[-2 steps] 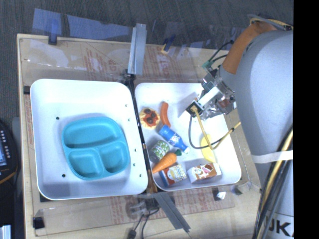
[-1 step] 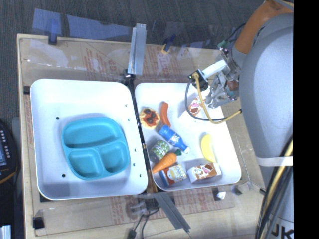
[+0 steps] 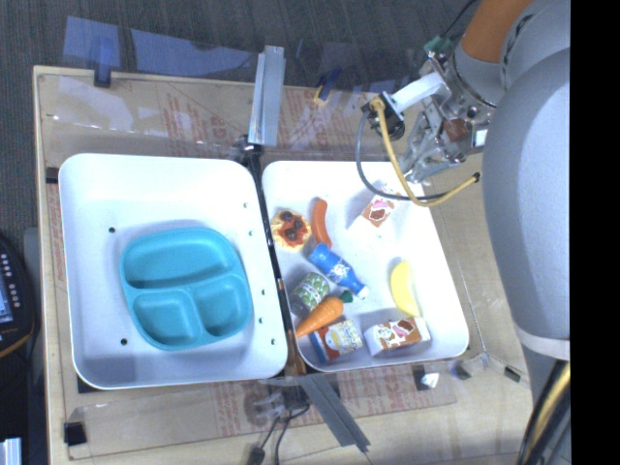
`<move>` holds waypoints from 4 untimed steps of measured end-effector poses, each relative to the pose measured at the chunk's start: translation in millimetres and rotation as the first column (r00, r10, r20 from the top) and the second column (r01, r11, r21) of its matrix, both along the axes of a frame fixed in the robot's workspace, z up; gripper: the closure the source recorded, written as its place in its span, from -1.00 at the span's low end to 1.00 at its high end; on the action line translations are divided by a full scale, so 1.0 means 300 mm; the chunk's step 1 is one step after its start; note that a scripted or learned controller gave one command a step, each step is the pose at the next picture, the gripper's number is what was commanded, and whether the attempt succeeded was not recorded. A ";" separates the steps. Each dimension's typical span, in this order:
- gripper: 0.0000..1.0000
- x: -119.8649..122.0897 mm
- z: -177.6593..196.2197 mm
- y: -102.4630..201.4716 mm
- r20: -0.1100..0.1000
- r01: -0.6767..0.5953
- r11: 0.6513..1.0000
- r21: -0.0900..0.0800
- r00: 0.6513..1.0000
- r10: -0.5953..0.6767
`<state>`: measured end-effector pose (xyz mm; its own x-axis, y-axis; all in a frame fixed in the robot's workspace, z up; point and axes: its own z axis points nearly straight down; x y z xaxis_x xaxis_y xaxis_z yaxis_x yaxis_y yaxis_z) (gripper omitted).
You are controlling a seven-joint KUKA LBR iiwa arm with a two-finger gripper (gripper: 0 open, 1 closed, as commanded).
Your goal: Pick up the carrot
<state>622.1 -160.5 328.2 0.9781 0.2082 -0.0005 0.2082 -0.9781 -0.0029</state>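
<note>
The carrot point(image 3: 320, 316) is seen lying in the right bin point(image 3: 448, 289), toward its near left part, close beside the wall shared with the left bin point(image 3: 82, 260). It is a small orange piece, tapered, with its thick end pointing right and slightly far and its thin end pointing near and left; it looks like a smooth toy, likely hard and a little slippery. It is crowded: a green round item point(image 3: 310, 289) is touching or just beside it on the far side, a blue bottle point(image 3: 336, 267) lies a little farther off, and a small printed pack point(image 3: 343, 337) sits just beside it on the near right.

The gripper point(image 3: 418, 158) is held above the far right corner of the right bin, well apart from the carrot, and nothing is seen in it; how wide it stands cannot be told from this view.

The step in hand is judged to be the approach. For a good grasp, the gripper should be carried near and left until it is over the carrot's thick middle, turned so that it closes across the carrot's short width, and lowered straight down. Care is needed so that the neighbouring items and the bin wall are not struck or caught along with it.
</note>
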 end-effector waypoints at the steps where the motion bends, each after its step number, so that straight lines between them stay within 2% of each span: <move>1: 1.00 0.095 -0.077 -0.125 -0.004 0.002 1.000 0.000 1.000 -0.002; 2: 1.00 0.100 0.019 -0.154 -0.002 -0.002 1.000 0.000 1.000 0.002; 4: 1.00 0.102 0.104 -0.153 -0.002 -0.003 1.000 -0.001 1.000 0.003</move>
